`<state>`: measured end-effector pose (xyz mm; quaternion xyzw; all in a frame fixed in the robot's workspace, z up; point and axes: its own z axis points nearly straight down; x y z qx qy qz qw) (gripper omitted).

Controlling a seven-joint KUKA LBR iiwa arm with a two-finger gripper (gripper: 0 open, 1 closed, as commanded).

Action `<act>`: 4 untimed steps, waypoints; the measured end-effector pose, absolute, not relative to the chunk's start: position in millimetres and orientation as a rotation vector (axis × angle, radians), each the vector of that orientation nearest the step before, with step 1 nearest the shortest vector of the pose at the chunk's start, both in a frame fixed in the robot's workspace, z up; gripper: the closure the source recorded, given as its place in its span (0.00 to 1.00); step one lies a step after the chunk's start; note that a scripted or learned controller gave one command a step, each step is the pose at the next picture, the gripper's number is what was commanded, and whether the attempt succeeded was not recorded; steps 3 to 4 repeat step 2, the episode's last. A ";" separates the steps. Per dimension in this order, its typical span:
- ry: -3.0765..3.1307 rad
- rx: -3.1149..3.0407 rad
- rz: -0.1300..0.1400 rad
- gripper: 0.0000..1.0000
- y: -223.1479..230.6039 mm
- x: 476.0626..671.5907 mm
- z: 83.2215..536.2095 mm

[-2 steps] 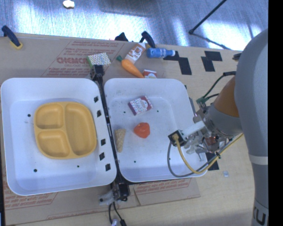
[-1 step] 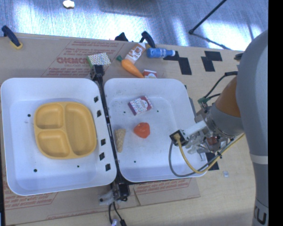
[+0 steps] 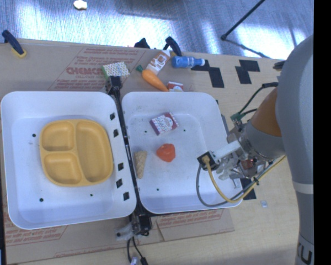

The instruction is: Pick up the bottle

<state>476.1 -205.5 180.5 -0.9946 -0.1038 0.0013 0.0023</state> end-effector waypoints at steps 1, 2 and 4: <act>-0.324 -3.118 0.008 1.00 -210.1 475.7 172.3; -0.324 -3.120 0.004 1.00 -210.2 476.1 178.7; -0.324 -3.120 0.004 1.00 -210.2 476.1 178.7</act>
